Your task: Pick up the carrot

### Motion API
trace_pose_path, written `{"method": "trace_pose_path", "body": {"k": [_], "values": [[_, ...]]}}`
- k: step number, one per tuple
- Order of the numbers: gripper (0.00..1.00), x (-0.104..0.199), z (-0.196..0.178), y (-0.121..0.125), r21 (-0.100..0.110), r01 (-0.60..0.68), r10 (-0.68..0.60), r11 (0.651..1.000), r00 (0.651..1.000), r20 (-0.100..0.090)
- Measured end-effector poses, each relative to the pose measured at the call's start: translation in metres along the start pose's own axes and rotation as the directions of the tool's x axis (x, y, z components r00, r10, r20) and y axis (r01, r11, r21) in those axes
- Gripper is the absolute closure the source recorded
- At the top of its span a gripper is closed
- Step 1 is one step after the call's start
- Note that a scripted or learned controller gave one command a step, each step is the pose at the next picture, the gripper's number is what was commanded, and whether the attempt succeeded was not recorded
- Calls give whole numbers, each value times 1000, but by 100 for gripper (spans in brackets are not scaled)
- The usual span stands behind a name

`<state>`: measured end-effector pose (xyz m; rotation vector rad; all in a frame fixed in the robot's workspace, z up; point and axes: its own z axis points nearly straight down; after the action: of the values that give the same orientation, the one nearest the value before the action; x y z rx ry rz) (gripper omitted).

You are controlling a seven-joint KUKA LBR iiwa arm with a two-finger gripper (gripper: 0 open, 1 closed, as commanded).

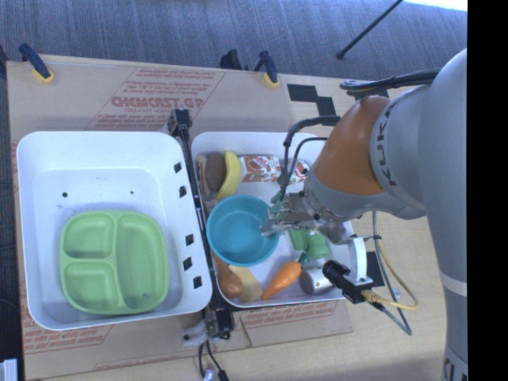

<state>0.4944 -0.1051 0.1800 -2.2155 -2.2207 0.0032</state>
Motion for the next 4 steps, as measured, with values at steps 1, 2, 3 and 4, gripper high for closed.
{"method": "trace_pose_path", "body": {"k": [1, 2, 3, 4], "values": [[0, -3, 1, -1, 2, -5, 5, 1000, 1000, 1], [0, -55, 81, -12, -19, 201, -201, 979, 979, 15], [100, -54, 69, -10, -19, 211, -210, 977, 978, 13], [100, -31, 35, -18, 3, -271, 271, 963, 963, 0]]}}
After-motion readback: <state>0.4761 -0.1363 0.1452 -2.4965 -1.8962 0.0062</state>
